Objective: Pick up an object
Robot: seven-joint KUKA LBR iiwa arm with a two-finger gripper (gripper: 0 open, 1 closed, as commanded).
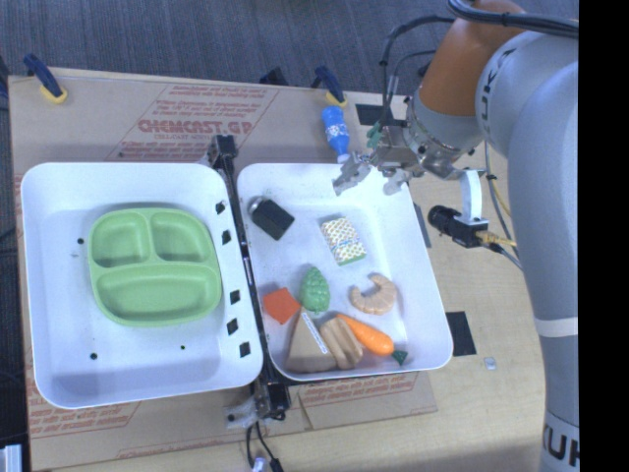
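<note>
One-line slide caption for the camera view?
Open gripper hovers over the right bin's far edge; toy food below, green divided plate in the left bin.

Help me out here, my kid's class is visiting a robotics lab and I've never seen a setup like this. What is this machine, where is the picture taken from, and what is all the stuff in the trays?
The picture is taken by one fixed camera above the bench, looking down at a slant. The grey and orange machine is a robot arm reaching in from the right; its two-finger gripper hangs open over the far edge of the right bin, with nothing between its fingers. The left bin holds a green divided plate. The right bin holds small toys: a black block, a patterned card, a croissant, a green leafy piece, an orange cube, a carrot and a sandwich wedge.
</note>
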